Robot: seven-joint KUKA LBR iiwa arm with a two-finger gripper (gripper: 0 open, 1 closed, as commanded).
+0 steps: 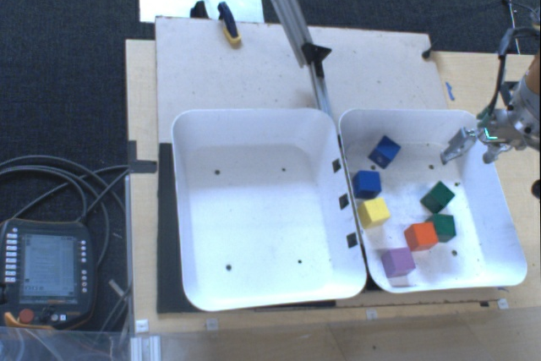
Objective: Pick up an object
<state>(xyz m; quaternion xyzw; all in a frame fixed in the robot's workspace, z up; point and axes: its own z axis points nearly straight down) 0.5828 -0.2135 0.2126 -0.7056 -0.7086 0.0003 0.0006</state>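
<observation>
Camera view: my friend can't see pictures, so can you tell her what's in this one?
A robot's gripper hangs over the right bin, which holds seven small blocks: two blue, two green, one yellow, one orange and one purple. The left bin sits beside it on a wooden bench.

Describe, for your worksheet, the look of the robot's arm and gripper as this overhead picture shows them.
The gripper is pale grey metal with slim fingers, and a small turquoise light glows at its base. Behind it sits a blocky grey wrist, with a hint of orange above at the frame's edge. Thin dark cables loop down to it.
</observation>
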